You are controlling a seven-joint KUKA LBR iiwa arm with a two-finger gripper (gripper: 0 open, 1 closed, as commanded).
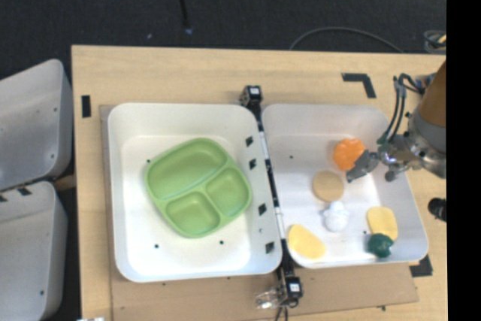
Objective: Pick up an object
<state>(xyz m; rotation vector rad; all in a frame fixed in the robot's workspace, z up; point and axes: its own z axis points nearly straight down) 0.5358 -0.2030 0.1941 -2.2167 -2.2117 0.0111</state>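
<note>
the orange object (346, 153) was seen in the right bin (301, 120), toward its far right part, roundish and with no clear long axis. it lay just beside the gripper (374, 165), on the side away from the bin's right wall, with the nearer dark finger almost at its edge; whether they touched could not be told. the gripper was held spread, with nothing seen between its fingers. it was judged that the coming move turned on this offset: the object was not between the fingers but off to one side, so a short shift toward the bin's middle divider would be needed before any closing. a tan disc (328, 186) lay just nearer the front edge than the orange object, and a white lump (336, 218), two yellow pieces (306, 241) (382, 222) and a dark green piece (379, 244) were spread along the front edge. a green divided tray (197, 187) rested in the left bin (124, 162).
</note>
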